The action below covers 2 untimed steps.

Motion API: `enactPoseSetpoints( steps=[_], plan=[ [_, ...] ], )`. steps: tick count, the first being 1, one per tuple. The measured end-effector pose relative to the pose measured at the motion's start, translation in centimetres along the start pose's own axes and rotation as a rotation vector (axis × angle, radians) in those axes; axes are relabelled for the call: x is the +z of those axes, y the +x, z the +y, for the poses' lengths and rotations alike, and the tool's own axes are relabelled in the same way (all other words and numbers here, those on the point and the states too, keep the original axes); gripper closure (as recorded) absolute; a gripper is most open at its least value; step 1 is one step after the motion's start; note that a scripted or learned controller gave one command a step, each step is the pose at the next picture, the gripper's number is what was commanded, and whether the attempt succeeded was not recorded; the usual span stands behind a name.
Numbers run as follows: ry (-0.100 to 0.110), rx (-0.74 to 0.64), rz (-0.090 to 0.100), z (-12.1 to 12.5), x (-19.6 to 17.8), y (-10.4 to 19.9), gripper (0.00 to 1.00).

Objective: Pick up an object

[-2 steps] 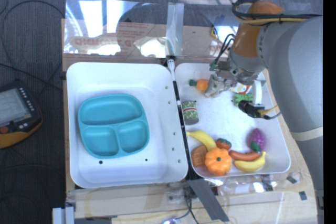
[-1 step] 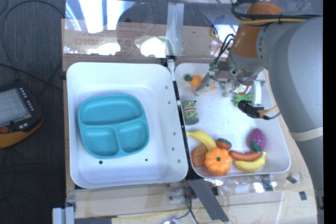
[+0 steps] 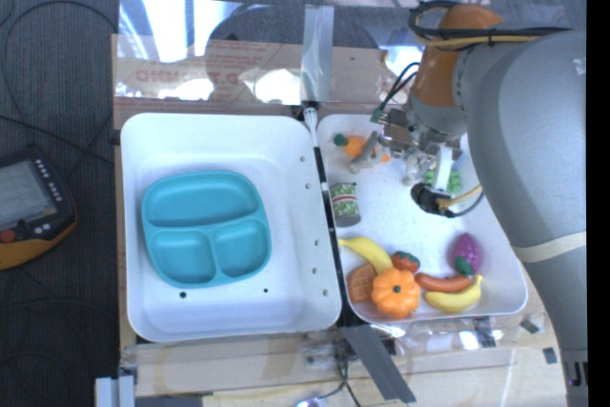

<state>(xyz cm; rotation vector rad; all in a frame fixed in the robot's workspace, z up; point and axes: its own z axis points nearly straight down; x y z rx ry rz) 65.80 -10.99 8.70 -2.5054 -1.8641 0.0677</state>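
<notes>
Hovering the pincer [image 3: 396, 148] low in the right bin [image 3: 505, 286], near the small carrot [image 3: 355, 146] at its far end. I cannot tell the pincer's state or contents. No object looks lifted; I judge the pick undone.

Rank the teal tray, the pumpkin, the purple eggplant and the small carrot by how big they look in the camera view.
1. Teal tray, by far the largest
2. Pumpkin
3. Purple eggplant
4. Small carrot

The carrot sits close to the gripper, which may hide part of it, so the last two places are less certain.
</notes>
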Motion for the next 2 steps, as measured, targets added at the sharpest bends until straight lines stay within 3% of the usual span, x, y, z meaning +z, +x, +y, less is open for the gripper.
enactPoseSetpoints(
  steps=[1, 2],
  plan=[
    [0.045, 0.438, 0.008, -0.82, 0.08, 1.2, 0.0],
    [0.01, 0.457, 0.017, -1.74, 0.11, 1.15, 0.0]
  ],
)
